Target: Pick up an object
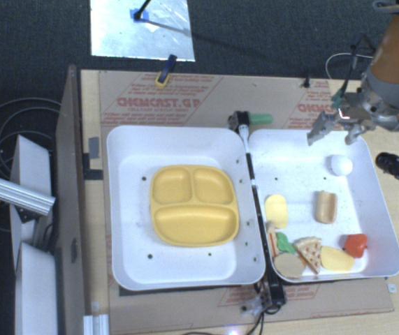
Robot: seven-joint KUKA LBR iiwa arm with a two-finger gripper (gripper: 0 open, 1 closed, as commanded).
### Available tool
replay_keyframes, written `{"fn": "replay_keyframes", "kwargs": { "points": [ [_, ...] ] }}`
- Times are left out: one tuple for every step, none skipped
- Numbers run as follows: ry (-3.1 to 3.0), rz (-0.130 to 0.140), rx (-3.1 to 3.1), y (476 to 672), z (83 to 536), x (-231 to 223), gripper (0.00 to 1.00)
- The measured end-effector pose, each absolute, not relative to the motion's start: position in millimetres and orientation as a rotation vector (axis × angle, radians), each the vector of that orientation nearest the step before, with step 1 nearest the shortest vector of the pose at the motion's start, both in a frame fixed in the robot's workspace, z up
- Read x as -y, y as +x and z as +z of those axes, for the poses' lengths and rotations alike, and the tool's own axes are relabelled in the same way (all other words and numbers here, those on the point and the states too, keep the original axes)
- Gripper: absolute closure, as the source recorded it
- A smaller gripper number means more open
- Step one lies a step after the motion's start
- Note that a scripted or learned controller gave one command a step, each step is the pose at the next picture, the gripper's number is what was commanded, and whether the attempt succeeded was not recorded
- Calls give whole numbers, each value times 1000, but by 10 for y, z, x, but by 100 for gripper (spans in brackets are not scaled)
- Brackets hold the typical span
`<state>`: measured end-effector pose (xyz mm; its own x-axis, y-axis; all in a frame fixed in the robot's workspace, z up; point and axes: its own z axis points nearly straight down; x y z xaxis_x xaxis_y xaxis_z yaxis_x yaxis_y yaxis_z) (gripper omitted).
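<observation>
Objects for picking are being kept in the right bin (304, 155), and none is being carried by the gripper (335, 132), which is being held spread wide and empty above that bin's far edge, its two fingers (317, 130) being seen well apart. A white ball (339, 165) is lying just below the gripper, nearest to it and clear of the other items. Farther toward the near side, a bread roll (325, 206) and a pale yellow piece (276, 210) are being left in open space, while a red piece (356, 243), a yellow wedge (337, 259), a pizza slice (309, 251), a tan disc (288, 266) and a small green-and-red item (281, 243) are being crowded along the near wall. A yellow divided plate (193, 206) is being held in the left bin (133, 159). Trouble is judged likely if the ball is being chosen: being round and smooth, it could be squeezed out or rolled aside by a slightly off-centre close. In the crowded corner, two pieces could be pinched at once, or a finger could be stopped by the bin wall
</observation>
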<state>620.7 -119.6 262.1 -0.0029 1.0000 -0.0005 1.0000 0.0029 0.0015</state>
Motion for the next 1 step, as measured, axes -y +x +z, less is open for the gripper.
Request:
{"fn": "replay_keyframes", "kwargs": {
  "points": [
    [2230,-10,-2223,5897,1552,1583,0]
  ]
}}
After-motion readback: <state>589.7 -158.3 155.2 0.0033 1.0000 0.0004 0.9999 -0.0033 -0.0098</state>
